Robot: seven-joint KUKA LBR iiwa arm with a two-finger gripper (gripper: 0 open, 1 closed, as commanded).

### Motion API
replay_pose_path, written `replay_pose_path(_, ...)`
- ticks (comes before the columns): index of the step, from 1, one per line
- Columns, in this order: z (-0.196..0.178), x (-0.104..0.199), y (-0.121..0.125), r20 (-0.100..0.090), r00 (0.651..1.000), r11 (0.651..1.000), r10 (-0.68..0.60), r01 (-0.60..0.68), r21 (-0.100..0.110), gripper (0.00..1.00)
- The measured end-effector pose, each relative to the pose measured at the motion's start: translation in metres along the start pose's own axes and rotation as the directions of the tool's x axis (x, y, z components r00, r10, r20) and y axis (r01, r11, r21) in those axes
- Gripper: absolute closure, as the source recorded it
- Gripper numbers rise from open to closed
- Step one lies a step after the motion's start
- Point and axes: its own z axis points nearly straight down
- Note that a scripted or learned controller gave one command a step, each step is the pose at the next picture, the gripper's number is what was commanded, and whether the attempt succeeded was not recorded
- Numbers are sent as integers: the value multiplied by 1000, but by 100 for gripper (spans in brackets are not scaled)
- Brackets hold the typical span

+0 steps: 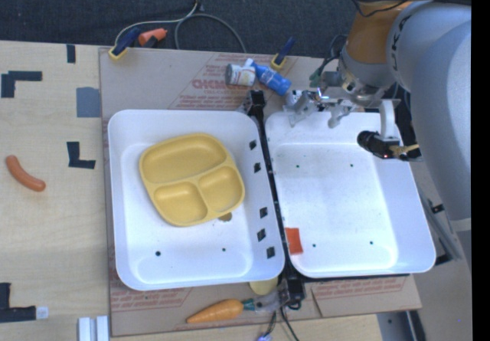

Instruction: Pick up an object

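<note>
My gripper (315,108) hangs over the far edge of the right bin (398,255), near its back left corner. Its two fingers stand apart, open, with nothing between them. A small orange-red block (292,240) lies in the right bin against its left wall, toward the front. In the left bin (126,255) a yellow divided plate (191,177) rests at a slant. A small dark-yellow bit (224,217) peeks out from under the plate's front edge.
Behind the bins lies a blue and white bottle (259,75) next to a blue clamp (283,52). An orange carrot (217,311) lies in front of the bins. A sausage (25,173) sits on the wooden bench at far left. A yellow-orange clamp (138,37) holds the board's back left.
</note>
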Motion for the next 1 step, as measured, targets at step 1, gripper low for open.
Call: replay_pose_path(1, 0, 52, -32, -4, 1000, 1000, -5, 5, 8, 0)
